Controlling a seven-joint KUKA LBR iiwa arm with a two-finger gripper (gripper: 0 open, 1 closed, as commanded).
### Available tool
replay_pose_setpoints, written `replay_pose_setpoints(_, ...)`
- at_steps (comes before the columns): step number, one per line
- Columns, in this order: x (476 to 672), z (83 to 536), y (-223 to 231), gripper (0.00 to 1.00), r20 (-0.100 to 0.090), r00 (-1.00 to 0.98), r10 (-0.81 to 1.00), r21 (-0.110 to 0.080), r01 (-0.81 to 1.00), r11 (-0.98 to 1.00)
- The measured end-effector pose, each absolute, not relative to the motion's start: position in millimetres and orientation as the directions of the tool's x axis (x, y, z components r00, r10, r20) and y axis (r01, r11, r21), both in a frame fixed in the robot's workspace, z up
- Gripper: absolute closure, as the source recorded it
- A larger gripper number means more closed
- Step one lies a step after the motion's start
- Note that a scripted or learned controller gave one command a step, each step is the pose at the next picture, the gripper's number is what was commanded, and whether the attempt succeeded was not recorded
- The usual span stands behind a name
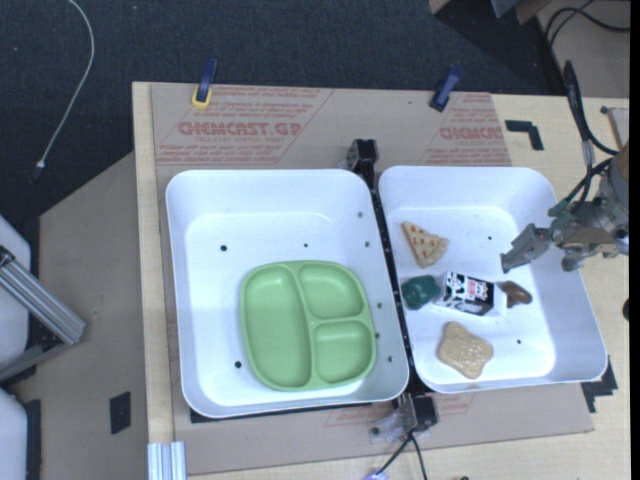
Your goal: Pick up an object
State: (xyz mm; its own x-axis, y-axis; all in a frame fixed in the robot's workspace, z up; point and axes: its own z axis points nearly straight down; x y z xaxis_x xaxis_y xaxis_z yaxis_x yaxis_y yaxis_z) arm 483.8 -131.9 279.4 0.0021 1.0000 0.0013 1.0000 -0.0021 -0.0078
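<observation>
Hand (525, 248) above carton (467, 293) lying crosswise.

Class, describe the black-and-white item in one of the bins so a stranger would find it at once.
Start at the right-hand white bin. Near its middle lies a small carton on its side, touching a dark green lump on its left. It alone is patterned black and white; the pieces above and below are tan.

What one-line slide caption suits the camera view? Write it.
Gripper poised over right bin of toy food; green divided plate sits in left bin.
</observation>
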Motion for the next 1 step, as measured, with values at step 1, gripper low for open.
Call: replay_pose_setpoints(1, 485.5, 283.2, -131.8, 0.00, 0.000, 0.000, 1.000, 0.001, 1.000, 0.000)
